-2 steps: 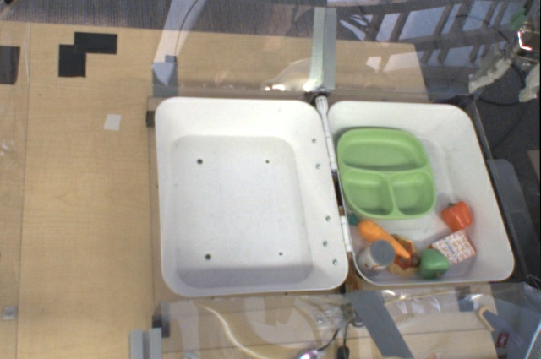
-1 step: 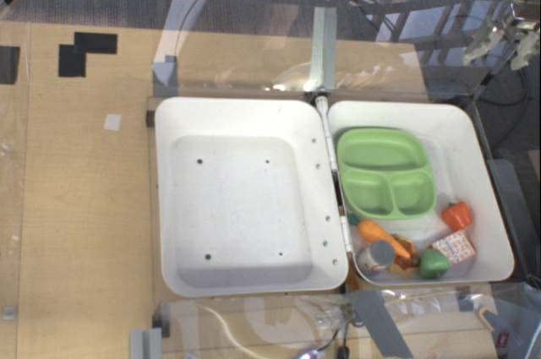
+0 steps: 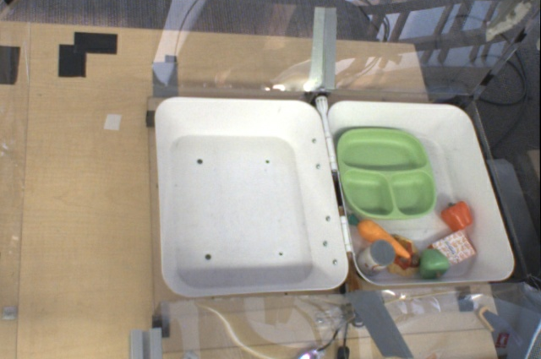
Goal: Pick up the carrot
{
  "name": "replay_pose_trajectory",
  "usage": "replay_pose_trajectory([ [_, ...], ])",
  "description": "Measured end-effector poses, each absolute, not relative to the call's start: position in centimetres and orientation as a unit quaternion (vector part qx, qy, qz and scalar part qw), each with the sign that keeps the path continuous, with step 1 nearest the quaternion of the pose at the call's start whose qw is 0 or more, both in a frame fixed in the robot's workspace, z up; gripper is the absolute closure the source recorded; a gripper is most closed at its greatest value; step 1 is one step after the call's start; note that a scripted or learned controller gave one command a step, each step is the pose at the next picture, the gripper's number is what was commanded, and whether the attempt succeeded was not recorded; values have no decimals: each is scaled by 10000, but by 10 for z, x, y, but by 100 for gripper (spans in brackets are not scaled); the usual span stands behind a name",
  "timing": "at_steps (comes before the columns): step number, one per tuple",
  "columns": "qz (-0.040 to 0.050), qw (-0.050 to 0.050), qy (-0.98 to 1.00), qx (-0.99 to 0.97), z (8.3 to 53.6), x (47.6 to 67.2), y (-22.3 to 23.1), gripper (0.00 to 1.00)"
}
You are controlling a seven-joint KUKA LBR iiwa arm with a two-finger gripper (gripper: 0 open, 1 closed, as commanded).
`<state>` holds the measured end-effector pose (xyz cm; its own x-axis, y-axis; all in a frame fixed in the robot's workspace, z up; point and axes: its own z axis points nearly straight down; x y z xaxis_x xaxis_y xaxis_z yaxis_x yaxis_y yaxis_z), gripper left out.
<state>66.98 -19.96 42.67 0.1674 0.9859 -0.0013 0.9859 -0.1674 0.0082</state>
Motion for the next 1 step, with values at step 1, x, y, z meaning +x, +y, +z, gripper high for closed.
replay_pose_trajectory([
  [1, 15, 29, 6395, 7688, 437, 670, -198, 0],
])
